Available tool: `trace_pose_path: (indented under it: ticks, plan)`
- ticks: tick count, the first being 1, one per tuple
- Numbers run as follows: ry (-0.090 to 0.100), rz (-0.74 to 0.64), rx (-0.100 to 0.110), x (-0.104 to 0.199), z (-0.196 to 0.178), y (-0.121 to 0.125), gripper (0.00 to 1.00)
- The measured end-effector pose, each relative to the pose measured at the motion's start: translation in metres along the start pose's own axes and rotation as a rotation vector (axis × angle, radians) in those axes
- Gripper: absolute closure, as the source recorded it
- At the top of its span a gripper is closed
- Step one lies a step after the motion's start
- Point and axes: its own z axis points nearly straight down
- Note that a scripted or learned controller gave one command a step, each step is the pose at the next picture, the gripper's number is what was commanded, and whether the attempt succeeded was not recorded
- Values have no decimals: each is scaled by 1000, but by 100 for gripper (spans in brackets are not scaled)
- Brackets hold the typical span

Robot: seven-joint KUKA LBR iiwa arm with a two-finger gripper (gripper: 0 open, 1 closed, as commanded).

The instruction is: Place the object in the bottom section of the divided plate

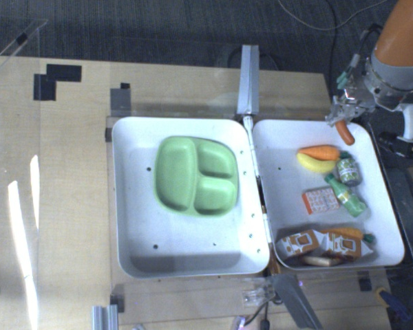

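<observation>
- Because the left bin lies well apart across the table, a weak grip could drop the load mid-carry.
- Green divided plate: ridges look low, so a release off-centre may land in a neighbouring section.
- Packet, carrot (right bin): beside the route, not blocking.
- End effector pinches the red sausage by its upper end, over that bin's far rim.

Divided plate: pale green, three sections, upright, centre-left of frame in left bin. Object: small orange-red sausage-shaped piece, tilted, upper right, at right bin's top rim.
</observation>
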Motion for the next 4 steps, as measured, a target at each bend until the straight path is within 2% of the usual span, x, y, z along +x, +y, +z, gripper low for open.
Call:
trace_pose_path:
  ticks: [1,2,3,4]
  plan:
    - [2,-125,1,1,22,-161,100]
    - [2,-227,1,107,-9,-115,100]
    - [3,-344,1,194,-16,-79,100]
    - [3,-195,2,246,-44,-82,100]
